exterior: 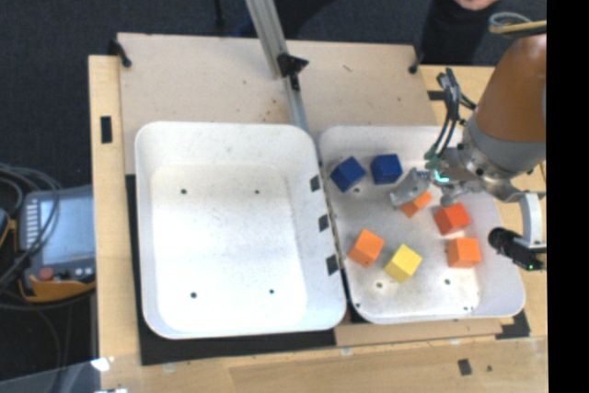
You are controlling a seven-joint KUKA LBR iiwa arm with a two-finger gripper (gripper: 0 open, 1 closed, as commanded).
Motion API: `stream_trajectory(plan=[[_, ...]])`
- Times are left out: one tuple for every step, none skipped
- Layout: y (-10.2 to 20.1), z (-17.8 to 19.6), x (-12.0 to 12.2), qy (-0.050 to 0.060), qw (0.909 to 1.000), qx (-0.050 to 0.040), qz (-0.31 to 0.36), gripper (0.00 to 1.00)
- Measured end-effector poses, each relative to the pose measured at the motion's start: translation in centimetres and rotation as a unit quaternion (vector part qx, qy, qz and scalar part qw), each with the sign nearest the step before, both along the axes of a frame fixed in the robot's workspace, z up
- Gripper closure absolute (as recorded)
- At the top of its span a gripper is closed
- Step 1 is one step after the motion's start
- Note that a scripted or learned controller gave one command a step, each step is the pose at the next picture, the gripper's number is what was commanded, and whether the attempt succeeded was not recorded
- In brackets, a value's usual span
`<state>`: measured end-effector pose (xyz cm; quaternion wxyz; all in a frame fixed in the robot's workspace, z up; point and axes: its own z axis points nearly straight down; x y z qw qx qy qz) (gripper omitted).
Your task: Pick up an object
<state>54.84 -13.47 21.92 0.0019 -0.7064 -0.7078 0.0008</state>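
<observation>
Camera view: the gripper (411, 191) hung low in the right bin (497, 301), its grip state impossible to tell. A small orange block (418, 202) lay touching its tip, long axis running diagonally.

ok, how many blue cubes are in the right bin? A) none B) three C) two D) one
C: two blue cubes sit side by side near the top of the right bin; the other blocks there are orange or yellow.
</observation>
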Motion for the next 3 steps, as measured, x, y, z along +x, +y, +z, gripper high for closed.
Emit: stream_trajectory(plan=[[0.0, 0.2, 0.1, -0.003, 1.0, -0.0005, -0.001, 0.0], [0.2, -5.8, 0.7, 0.0, 1.0, -0.0011, -0.002, 0.0], [-0.4, -10.1, 0.7, 0.0, 1.0, -0.0013, -0.002, 0.0]])
